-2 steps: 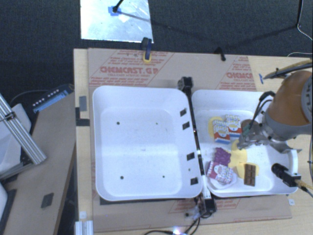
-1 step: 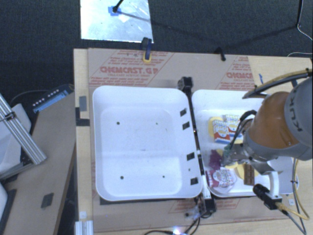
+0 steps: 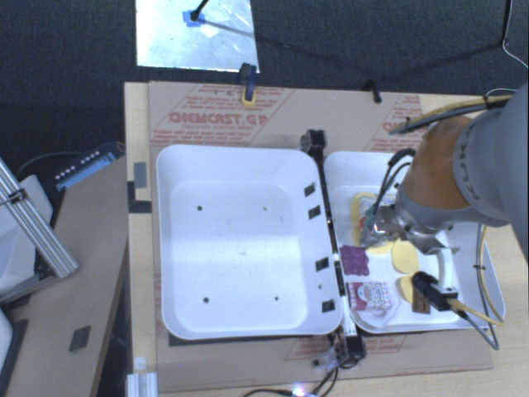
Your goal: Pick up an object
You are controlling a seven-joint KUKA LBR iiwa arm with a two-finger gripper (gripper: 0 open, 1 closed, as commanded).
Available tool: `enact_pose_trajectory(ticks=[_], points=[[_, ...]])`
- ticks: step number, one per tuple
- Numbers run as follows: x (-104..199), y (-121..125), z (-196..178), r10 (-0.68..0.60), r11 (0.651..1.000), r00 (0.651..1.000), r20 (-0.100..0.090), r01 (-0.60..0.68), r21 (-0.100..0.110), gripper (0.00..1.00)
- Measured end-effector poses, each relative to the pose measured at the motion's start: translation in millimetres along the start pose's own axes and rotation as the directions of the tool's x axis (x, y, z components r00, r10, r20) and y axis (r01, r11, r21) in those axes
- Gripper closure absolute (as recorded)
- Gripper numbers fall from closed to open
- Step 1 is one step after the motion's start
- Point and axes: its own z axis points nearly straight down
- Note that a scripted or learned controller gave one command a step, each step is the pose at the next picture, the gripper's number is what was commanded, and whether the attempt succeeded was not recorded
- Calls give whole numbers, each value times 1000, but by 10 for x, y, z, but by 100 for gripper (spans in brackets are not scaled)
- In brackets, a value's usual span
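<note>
The grey arm [image 3: 475,164], with its orange band [image 3: 434,162], rises highest toward the lens and hangs over the right bin [image 3: 361,162], covering much of that bin's far right part. Below the band the gripper [image 3: 378,226] is down inside the right bin, near its middle and close to its left wall; the wrist hides its tip, so I cannot tell whether it stands apart, together, or clamped on anything. The things to pick all lie in the right bin. A pale yellow flat piece [image 3: 361,205] lies toward the bin's far left, just beside the gripper and partly under it. A purple ragged piece [image 3: 354,260] lies against the bin's left wall, on the near side of the gripper. A white packet with red print [image 3: 372,296] lies in the bin's near left corner, touching the purple piece's near edge. A round yellow piece [image 3: 403,257] lies at the bin's middle, and a smaller yellow piece [image 3: 406,287] lies just nearer than it. The left bin [image 3: 240,238] stands wall to wall with the right bin, and both rest on a brown sheet with red lettering [image 3: 219,116] that reaches past the right bin's far edge.
</note>
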Motion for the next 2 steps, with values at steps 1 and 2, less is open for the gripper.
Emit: enact_pose_trajectory(ticks=[1,2], points=[[813,-5,-1050,-5,1000,1000,-4,5,-2,100],[1131,300,-2899,-2,1000,1000,-3,2,-13,100]])
